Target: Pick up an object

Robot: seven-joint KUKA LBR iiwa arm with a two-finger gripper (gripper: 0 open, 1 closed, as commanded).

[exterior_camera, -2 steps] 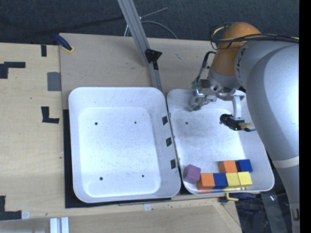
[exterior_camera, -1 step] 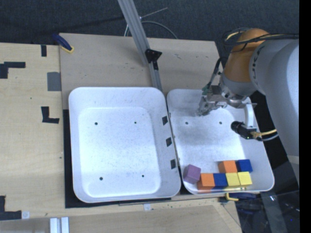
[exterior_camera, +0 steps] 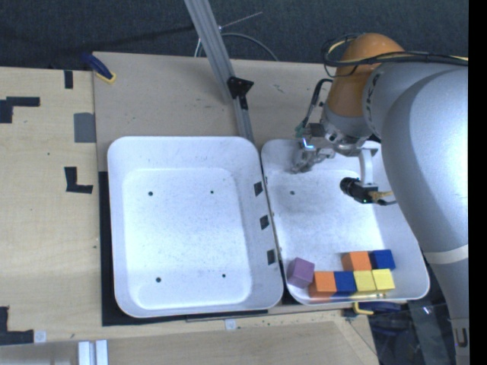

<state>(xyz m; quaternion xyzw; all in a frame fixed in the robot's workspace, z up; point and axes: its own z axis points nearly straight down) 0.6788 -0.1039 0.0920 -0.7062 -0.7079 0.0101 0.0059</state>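
At six o'clock in the right bin (exterior_camera: 319, 211), small blocks (exterior_camera: 351, 274) are lying clustered, probably light, rigid, best pinched across flat sides; the gripper (exterior_camera: 303, 160) is hovering at twelve o'clock, its opening impossible to tell.

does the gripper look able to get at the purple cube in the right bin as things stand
Probably yes. The gripper sits over the far end of the right white bin, and bare floor lies between it and the purple cube, which stands at the near-left corner, apart from the other blocks.
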